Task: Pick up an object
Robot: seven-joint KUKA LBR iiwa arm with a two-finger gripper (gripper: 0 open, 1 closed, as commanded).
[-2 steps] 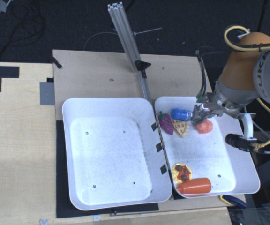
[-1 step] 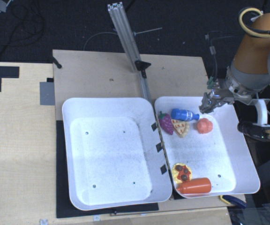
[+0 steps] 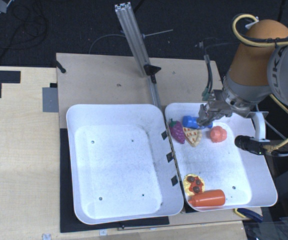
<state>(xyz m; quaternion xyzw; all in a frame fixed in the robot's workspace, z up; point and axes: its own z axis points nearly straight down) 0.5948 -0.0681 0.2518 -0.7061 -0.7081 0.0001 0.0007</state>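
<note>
We see the gripper [image 3: 204, 119] over the blue object [image 3: 190, 121] in the right bin [image 3: 254, 184]; finger state unclear. Purple grapes [image 3: 177, 132] at nine o'clock, pizza slice [image 3: 192, 135] at six, pink ball [image 3: 218, 134] at four.

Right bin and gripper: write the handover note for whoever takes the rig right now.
Gripper: low in the right bin, at the blue object; finger state and any grasp unreadable.
Nearby at the far end: purple piece, pizza slice, pink-red object.
Near end: yellow piece with dark spots and the red sausage.
Left bin: nothing moved there.
Done: approach only. Left: confirm a grasp, then lift.
</note>
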